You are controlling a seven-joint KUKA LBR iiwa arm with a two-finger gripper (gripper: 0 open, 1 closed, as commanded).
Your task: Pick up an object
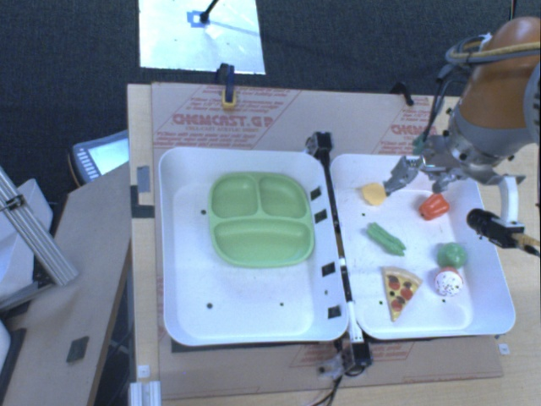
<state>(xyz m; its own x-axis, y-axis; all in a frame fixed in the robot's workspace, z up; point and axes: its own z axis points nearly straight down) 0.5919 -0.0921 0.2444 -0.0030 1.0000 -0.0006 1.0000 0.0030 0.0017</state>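
My gripper (420,180) hangs over the far part of the right bin (490,311), open, with nothing between its fingers. One fingertip (396,178) is just right of a small yellow piece (373,194). The other is just above a red-orange pepper (434,206). Nearer the front of the same bin lie a green bean pod (385,238), a green round toy (451,254), a white speckled ball (448,282) and a pizza slice (399,290).
The left bin (182,311) holds a light green divided plate (260,220). A black divider (331,227) runs between the bins. A black part of the arm (490,225) juts over the right bin's right side.
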